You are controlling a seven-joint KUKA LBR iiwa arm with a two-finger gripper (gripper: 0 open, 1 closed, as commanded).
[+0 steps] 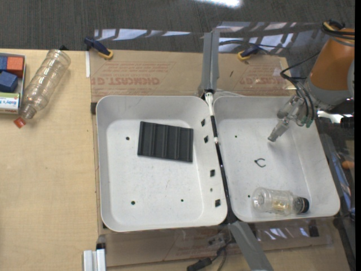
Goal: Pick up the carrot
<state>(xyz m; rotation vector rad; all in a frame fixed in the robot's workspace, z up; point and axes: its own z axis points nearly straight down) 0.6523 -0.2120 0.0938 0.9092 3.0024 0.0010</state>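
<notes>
Pincer (280, 130) poised over the right bin (321, 168); its state cannot be told.
No carrot can be made out. A dark ridged block (166, 141) is seen in the left bin (113, 168), on a cardboard-covered counter (51, 179).

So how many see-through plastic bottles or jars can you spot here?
2. A clear bottle lies on the bench left of the bins. A clear jar with a dark cap lies in the right bin, near its front edge.
</notes>
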